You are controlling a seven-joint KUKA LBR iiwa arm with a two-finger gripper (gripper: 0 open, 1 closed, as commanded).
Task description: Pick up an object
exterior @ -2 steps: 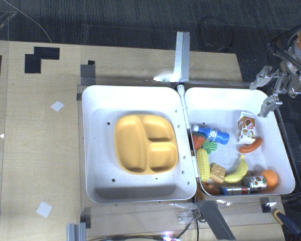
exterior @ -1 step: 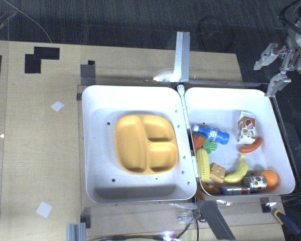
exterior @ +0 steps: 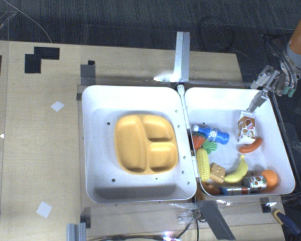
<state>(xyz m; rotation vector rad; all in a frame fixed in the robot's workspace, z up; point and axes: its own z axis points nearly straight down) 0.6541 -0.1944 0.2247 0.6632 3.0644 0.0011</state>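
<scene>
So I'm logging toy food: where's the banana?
The banana lies in the right bin, near its front, between the corn and orange.

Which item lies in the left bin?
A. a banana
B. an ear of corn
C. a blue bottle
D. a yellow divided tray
D: the yellow divided tray sits alone in the left bin, while the banana, blue bottle and ear of corn lie in the right bin.

At the upper right of the frame you see the arm (exterior: 300, 54): an orange band above a grey wrist, then the gripper (exterior: 269, 88) (pale metal, slim grey fingers, small teal fittings).
</scene>
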